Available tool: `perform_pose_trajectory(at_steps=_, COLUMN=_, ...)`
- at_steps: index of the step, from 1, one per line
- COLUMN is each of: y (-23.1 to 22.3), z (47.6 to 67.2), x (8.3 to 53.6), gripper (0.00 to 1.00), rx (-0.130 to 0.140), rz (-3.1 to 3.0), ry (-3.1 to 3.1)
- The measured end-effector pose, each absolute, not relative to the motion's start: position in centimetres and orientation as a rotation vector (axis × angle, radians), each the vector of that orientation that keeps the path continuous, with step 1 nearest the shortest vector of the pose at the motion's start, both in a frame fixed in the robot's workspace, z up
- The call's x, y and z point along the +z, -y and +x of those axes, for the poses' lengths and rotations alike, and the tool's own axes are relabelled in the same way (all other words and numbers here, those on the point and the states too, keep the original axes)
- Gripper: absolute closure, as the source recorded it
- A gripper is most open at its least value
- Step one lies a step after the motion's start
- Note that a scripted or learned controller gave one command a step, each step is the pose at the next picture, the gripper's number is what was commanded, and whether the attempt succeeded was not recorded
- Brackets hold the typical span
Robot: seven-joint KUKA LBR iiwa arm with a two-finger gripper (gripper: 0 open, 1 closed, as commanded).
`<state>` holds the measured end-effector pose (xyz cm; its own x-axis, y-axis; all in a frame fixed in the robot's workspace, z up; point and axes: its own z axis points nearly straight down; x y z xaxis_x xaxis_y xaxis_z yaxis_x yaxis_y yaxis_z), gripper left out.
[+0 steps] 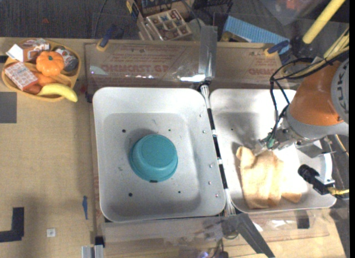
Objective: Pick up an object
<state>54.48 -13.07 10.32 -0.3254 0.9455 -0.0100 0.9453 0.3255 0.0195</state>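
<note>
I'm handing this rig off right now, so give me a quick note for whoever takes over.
Claw: low in the right bin, at the top edge of the tan cloth-like object; whether it grips anything can't be told.
Things: tan object lies in the right bin's lower half; teal bowl sits upside down in the middle of the left bin.
Done: nothing visibly lifted.
Left: grasp and raise one object.

Arm (319,104) low, tool (273,140) down
</note>
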Motion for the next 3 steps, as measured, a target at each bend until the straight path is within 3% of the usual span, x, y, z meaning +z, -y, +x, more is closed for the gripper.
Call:
perform_pose_trajectory(at_steps=1, y=13.1, z=54.5, x=10.3, gripper=0.00, rx=0.015, rz=1.813, ry=-2.542)
perform_pose_trajectory(at_steps=2, y=12.2, z=55.7, x=9.0, gripper=0.00, rx=0.007, rz=1.904, ry=-2.486)
perform_pose_trajectory(at_steps=3, y=10.4, z=52.9, x=9.0, gripper=0.00, rx=0.009, rz=1.878, ry=-2.506)
